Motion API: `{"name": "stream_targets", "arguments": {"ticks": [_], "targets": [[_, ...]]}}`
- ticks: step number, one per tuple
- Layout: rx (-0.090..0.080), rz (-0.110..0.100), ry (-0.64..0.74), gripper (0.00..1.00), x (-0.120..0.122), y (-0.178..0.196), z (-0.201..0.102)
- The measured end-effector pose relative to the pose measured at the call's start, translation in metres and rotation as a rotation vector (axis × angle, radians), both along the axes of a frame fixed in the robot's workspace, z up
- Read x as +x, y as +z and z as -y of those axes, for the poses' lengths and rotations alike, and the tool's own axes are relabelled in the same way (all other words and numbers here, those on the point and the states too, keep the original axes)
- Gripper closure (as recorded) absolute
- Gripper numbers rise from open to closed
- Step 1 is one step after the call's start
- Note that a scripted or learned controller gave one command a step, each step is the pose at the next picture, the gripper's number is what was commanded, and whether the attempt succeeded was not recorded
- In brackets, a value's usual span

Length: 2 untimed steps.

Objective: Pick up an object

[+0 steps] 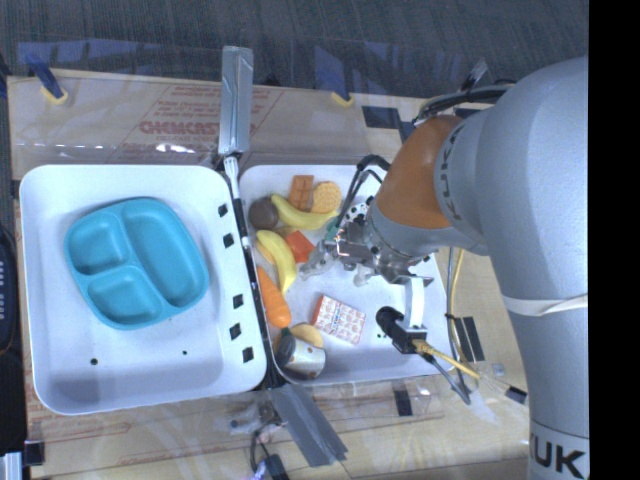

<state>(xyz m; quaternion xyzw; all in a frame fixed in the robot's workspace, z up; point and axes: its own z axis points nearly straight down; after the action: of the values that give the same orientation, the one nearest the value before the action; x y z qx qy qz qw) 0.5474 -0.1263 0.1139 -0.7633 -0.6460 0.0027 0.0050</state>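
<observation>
camera view: two shallow white plastic bins side by side.
left bin (40, 268): glossy blue sectioned tray (135, 261).
right bin (262, 178): two curved bananas (277, 256), orange carrot (274, 300), round cookie (324, 198), printed flat box (338, 319) (near the front).
gripper (335, 251): low over the right bin beside the bananas; open or closed, cannot tell.

the right bin (420, 360) is crowded along its left wall, where two bananas (277, 255), a carrot (276, 301), a brown round item (264, 213) and a metal cup (301, 356) lie close together, with a printed card (338, 319) near centre. the arm (450, 183) covers the bin's upper right. in the left bin (50, 368), open white floor runs below and left of the blue divided tray (135, 261).
</observation>
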Motion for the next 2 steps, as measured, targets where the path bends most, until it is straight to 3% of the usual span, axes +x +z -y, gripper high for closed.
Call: {"name": "stream_targets", "arguments": {"ticks": [1,2], "targets": [[-0.002,0.010,0.149,0.00,0.063,0.017,-0.020],[-0.002,0.010,0.269,0.00,0.110,0.008,-0.018]]}}
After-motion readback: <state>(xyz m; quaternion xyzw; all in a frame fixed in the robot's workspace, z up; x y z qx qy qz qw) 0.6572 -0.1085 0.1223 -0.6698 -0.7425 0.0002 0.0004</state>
